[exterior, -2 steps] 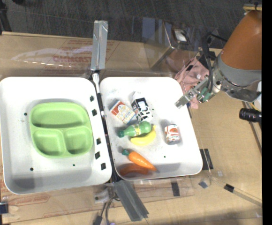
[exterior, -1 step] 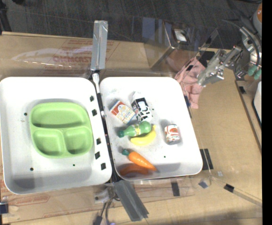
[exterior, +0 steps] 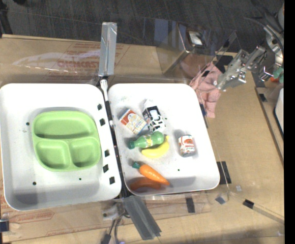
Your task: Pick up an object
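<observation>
Camera view puts the two-finger gripper (exterior: 230,78) up at the right, outside the bins over the brown bench beside a pink cloth (exterior: 207,88); whether it is spread or closed I cannot tell. Well apart from it, the right white bin (exterior: 203,136) holds a small carton (exterior: 133,121), a black-and-white box (exterior: 154,117), a green bottle (exterior: 145,141) touching a yellow banana (exterior: 157,149), a red-labelled can (exterior: 187,145) and an orange carrot (exterior: 151,173). A green divided plastic tray (exterior: 66,140) lies in the left white bin (exterior: 15,111).
</observation>
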`<state>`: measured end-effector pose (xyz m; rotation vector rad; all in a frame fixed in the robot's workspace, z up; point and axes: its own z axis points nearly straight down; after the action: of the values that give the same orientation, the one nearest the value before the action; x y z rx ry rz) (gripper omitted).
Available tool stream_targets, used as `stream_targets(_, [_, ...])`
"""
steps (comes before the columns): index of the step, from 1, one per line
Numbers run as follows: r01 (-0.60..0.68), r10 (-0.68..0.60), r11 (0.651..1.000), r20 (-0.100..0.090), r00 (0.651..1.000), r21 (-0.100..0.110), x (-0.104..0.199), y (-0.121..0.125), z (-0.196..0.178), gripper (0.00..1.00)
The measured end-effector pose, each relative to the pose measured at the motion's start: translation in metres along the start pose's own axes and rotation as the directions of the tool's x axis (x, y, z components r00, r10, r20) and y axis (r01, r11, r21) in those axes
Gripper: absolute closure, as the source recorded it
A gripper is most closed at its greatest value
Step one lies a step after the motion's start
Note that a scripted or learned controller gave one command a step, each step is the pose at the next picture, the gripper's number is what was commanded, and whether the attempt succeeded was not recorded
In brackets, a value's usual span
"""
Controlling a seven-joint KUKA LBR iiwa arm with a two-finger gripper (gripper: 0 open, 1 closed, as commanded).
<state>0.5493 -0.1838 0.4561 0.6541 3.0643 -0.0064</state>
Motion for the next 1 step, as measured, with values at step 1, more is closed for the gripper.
stream_targets(1, [0.004,-0.004,1.0,0.004,1.0,0.001,-0.0008,0.0006,-0.0116,1.0])
